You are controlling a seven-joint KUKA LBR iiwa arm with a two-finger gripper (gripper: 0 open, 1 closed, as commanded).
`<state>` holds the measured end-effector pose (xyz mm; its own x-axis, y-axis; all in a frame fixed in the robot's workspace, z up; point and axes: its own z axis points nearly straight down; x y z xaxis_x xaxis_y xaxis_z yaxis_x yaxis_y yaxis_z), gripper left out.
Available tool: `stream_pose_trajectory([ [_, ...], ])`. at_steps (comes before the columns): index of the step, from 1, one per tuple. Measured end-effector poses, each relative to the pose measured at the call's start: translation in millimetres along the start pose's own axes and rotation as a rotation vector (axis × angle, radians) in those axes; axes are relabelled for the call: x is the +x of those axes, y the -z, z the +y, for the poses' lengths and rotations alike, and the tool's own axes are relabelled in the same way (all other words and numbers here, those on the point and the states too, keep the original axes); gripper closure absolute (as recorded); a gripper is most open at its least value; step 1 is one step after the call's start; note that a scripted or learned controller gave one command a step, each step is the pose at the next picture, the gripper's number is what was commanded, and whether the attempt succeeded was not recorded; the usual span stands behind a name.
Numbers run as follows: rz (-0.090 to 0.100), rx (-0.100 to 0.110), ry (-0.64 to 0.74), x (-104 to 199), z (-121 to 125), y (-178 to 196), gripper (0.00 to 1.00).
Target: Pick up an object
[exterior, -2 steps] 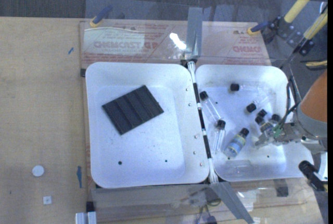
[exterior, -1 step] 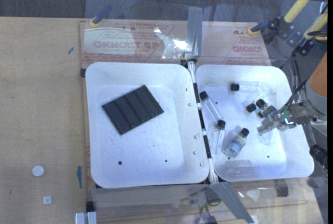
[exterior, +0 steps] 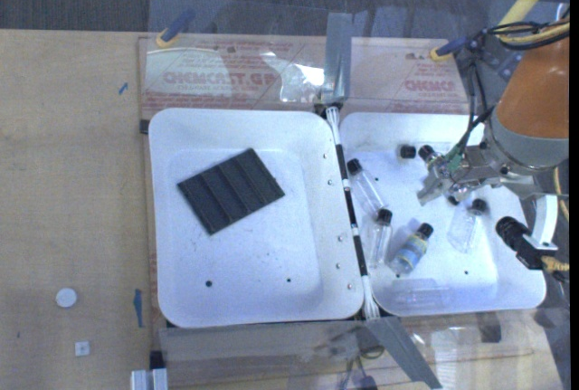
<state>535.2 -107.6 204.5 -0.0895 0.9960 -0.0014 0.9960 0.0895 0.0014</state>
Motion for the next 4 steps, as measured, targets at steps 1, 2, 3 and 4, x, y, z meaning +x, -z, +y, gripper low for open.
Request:
stream_pose_trajectory([
  [1, 0.000, 0.001, -0.083, -50.4, 94.4, -36.8, 1.00],
  [2, -0.001, -0.001, -0.122, -0.2, 129.8, -0.6, 1.00],
  [3, 0.000, 0.000, -0.177, 45.1, 136.4, 3.6, 1.00],
  [4, -0.001, -0.001, -0.221, 61.8, 138.0, 19.1, 1.00],
])
